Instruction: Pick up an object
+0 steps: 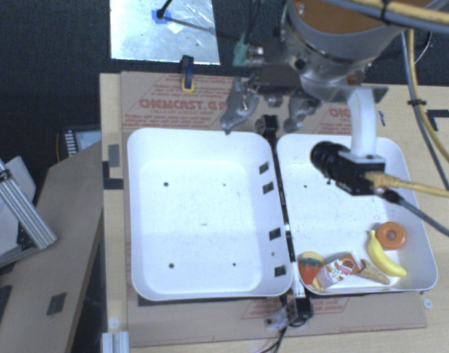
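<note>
Pincer [263,118] hangs w/ fingers spread, gripping nothing, over the bins' 12 o'clock edge. Banana [383,256], donut [391,234] & packet [338,268] at right bin [335,219]'s 5 o'clock corner.

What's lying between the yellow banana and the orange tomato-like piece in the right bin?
In the camera view, a red-and-white packet lies between the banana and tomato piece.
</note>
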Robot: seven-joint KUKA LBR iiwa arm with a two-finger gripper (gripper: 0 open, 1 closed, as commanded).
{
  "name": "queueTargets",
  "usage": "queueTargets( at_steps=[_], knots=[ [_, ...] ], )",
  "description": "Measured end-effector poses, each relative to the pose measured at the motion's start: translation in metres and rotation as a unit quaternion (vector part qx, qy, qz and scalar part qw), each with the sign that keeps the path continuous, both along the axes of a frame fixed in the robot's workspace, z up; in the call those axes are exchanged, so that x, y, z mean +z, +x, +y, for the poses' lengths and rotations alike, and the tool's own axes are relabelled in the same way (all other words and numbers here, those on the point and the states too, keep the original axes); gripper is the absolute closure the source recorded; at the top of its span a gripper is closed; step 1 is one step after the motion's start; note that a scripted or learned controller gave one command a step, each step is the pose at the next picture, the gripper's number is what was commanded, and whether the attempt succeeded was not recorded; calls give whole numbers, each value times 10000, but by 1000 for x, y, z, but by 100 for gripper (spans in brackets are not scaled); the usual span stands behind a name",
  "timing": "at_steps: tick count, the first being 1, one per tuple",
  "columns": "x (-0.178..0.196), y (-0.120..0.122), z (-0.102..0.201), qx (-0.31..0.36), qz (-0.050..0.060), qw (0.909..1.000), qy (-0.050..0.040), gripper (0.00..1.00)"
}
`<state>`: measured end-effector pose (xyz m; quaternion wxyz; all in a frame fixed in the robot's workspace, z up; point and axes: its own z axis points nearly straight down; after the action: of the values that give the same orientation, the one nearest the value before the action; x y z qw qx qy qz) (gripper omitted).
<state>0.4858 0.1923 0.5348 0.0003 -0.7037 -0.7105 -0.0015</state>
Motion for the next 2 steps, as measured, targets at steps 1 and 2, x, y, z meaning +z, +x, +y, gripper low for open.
queueTargets(
  at_steps=[1, 2],
  knots=[
    [0, 0, 45, -2, 2, 10000, -1, 0],
    [-14, 0, 42, -35, 7, 10000, -11, 0]
  ],
)
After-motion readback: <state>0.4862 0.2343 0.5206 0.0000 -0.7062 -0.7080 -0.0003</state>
